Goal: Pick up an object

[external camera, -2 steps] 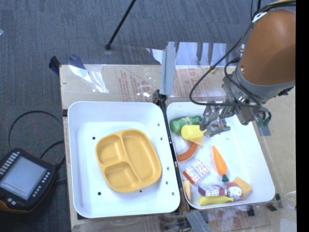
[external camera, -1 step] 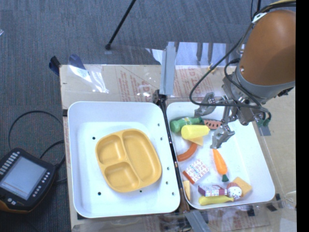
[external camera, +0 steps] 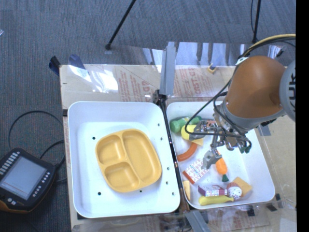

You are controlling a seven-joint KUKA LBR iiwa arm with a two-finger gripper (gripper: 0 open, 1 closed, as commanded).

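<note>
I see the arm [external camera: 256, 88] reaching in over the right bin [external camera: 263, 178], its orange band hanging above that bin's far half. The hand [external camera: 211, 159] hangs over the middle of the right bin, just beside a small orange carrot [external camera: 221, 166]. I cannot tell whether the hand is spread or pressed together; the wrist hardware and cables crowd it, and nothing shows clearly between its tips.

The things to pick all lie in the right bin. A green toy [external camera: 177, 124] sits at the bin's far left corner, with a yellow piece [external camera: 189, 130] touching it. Nearer from those, an orange sausage-shaped piece [external camera: 187, 152] curves along the bin's left side. A red-and-white packet [external camera: 195, 171] lies below the hand, near the carrot. Along the bin's near wall lie a yellow banana-like piece [external camera: 212, 200], a small patterned box [external camera: 212, 191] and a cheese-coloured wedge [external camera: 243, 184].

To the left of the right bin, the left bin [external camera: 79, 129] holds a yellow divided plate [external camera: 128, 159] with three compartments. Both bins rest on the counter [external camera: 116, 81].
</note>
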